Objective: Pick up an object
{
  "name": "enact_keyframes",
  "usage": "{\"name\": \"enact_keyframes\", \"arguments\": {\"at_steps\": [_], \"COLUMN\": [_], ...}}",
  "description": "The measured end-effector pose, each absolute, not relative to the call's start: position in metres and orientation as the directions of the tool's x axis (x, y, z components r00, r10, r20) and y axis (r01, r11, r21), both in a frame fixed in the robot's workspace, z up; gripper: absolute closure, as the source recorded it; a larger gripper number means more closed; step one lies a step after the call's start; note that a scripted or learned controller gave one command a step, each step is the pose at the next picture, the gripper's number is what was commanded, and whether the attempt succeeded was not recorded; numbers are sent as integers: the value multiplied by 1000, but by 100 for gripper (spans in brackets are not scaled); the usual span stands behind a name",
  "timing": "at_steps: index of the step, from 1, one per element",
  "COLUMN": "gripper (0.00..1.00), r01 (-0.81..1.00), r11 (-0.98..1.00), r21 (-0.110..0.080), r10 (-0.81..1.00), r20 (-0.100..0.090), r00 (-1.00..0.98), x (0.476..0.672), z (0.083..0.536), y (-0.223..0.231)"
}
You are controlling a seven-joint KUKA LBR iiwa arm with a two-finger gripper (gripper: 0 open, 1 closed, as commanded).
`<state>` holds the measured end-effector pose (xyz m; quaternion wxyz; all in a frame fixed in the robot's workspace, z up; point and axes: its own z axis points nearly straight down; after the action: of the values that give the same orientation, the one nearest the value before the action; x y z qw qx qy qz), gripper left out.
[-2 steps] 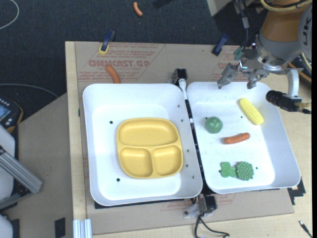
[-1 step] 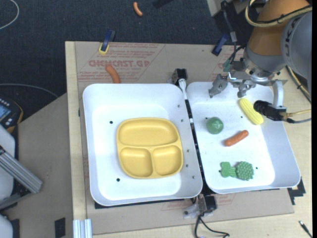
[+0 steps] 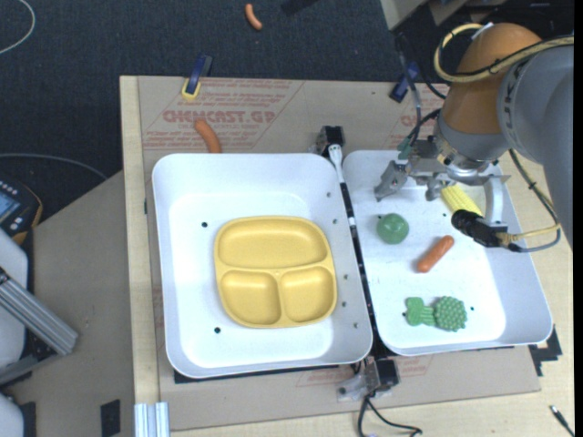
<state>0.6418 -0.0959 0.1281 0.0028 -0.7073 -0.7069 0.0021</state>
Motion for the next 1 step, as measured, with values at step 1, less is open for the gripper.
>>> {"name": "enact_keyframes", "arguments": {"at_steps": [1], "gripper": [0], "r01": [1000], "r11": [0], "r21": [-6], "r10": [1000], "r20": [1], "r00": [0], "x": [641], "z": [82], "y": [-95]}}
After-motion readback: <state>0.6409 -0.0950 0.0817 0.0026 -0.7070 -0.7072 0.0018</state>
